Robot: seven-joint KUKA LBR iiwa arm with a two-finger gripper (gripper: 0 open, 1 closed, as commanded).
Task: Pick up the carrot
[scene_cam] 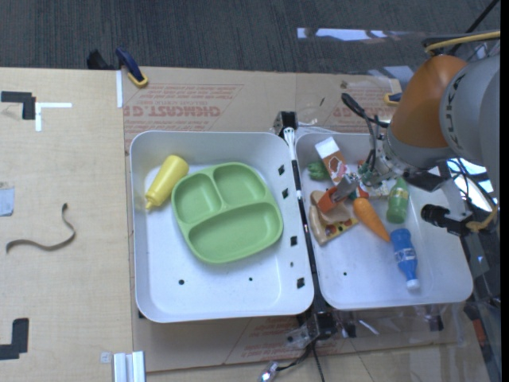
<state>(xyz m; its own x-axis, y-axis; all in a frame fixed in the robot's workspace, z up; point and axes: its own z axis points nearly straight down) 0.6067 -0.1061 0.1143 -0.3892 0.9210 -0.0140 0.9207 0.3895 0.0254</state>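
The carrot (371, 218), orange and tapered, lies slantwise in the middle of the right bin (445, 289), with its thick end up-left. My gripper (347, 188) hangs low over the bin just up-left of the carrot's thick end, among the clutter there. The grey arm with its orange band (428, 102) comes in from the upper right and hides part of the bin's far side. Nothing can be seen held in the gripper.
Around the carrot lie a pizza slice (329, 223), a green can (397, 204), a blue bottle (404, 258), a white carton (328, 151) and a green item (318, 169). The left bin (215, 293) holds a green divided plate (227, 211) and a yellow bottle (165, 180).
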